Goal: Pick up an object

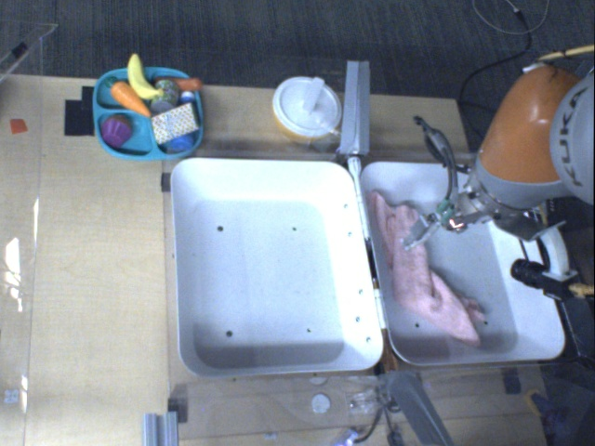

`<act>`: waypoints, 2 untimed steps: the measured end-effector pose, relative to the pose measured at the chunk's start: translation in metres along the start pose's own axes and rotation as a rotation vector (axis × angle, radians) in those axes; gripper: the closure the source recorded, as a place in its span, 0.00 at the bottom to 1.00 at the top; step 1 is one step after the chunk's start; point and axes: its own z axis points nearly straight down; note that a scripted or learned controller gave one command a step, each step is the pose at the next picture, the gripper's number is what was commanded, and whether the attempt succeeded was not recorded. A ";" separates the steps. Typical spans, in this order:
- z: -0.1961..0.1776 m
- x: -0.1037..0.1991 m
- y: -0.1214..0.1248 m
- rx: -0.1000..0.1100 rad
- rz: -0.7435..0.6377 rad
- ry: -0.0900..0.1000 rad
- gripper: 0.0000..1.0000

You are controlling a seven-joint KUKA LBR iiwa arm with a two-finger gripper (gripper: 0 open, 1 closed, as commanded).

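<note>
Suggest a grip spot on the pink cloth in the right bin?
Take the pink cloth at its upper bunched end, near the gripper, coming straight down from above. It lies flat along the right bin's left side; the raised folds there probably give the fingers something to pinch.

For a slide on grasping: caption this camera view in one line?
KUKA arm's gripper poised over a crumpled pink cloth in the right bin.

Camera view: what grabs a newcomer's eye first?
Probably the pink cloth, lying crumpled along the left side of the right bin. Next, the grey arm with its orange band coming in from the right, its claw low over the cloth's upper part. Then the blue tray of toy food on the bench, upper left.
</note>
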 end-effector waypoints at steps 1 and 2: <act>0.093 -0.026 -0.017 -0.010 -0.214 -0.004 0.00; 0.081 -0.025 -0.013 -0.018 -0.216 -0.007 1.00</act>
